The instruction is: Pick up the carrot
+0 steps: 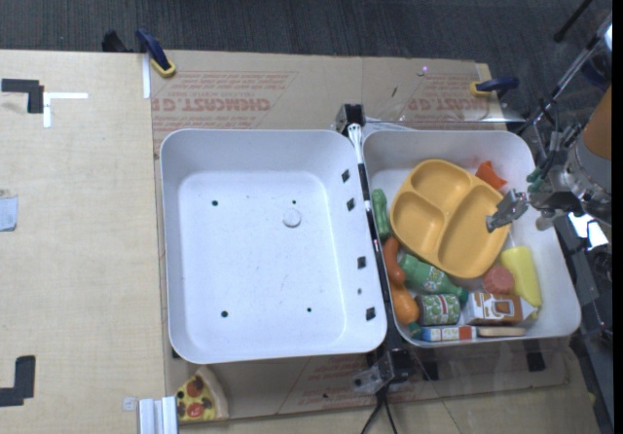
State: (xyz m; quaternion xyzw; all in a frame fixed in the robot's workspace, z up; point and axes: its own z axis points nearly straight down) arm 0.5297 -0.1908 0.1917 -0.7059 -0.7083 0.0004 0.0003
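Toy groceries (pixel 458 307) crowded the right bin's near edge; the carrot (pixel 393 262) lay along its left wall, across the yellow plate (pixel 453 218) from the jaws (pixel 503 212), whose opening I cannot tell.

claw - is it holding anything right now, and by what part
Nothing is held. The claw hangs over the right edge of the yellow plate with nothing between its fingers. The carrot lies left of the plate in the right bin.
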